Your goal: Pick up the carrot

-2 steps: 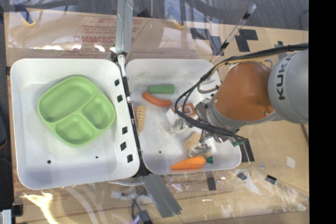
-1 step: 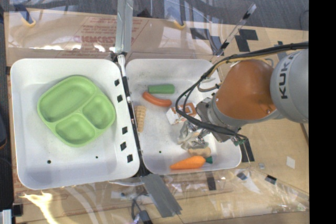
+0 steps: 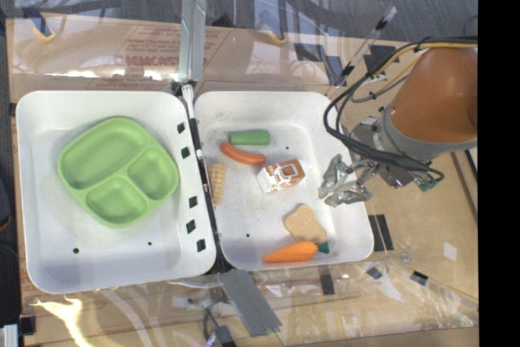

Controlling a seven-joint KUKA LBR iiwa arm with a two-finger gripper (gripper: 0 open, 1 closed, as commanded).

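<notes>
The carrot (image 3: 291, 253) lies on its side in the right bin (image 3: 244, 106), close to the near wall, with its green end pointing right. Touching it on the far side is a tan slice of toy bread (image 3: 304, 223).

The gripper (image 3: 344, 185) hangs over the right edge of the same bin, a little way from the carrot and farther back. It has nothing in it. Whether the fingers are wide open or closed cannot be told, because they look small and blurry here.

What could go wrong? The carrot sits right by the bin wall, so the fingers might bump the wall when they come down. The bread is so close that it could get pinched too, or it could push the carrot away. The carrot is round and smooth, so it may roll or slip out.

Other toys lie farther back in the bin: a small white and orange truck (image 3: 281, 174), a hot dog sausage (image 3: 242, 153), a green pickle shape (image 3: 249, 137) and a little cone (image 3: 218, 182). None of them block the way. A green plate (image 3: 118, 169) rests in the left bin (image 3: 49, 256).
</notes>
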